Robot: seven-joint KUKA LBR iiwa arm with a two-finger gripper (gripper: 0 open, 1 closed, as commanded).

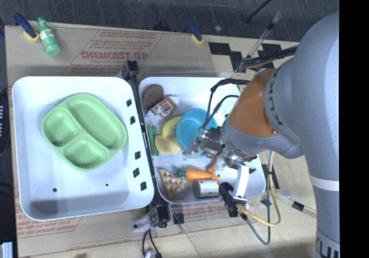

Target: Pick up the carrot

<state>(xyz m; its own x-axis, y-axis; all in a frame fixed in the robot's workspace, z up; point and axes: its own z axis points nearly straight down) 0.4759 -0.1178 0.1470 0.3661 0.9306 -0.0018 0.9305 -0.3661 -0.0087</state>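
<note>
The orange carrot [200, 175] lies on its side near the front of the right bin [190, 85], its tip pointing left. My gripper [212, 157] hangs just above the carrot's right end, under the orange wrist band. The wrist and cables hide how it meets the carrot. The carrot appears to rest on the bin floor.
Around the carrot lie a blue bowl [192, 127], a yellow fruit [168, 137], a grey can [205, 189], a patterned cone-like piece [170, 180] and a brown item [151, 96]. The left bin [34, 193] holds a green divided plate [85, 130]. A green bottle [49, 38] stands outside at back left.
</note>
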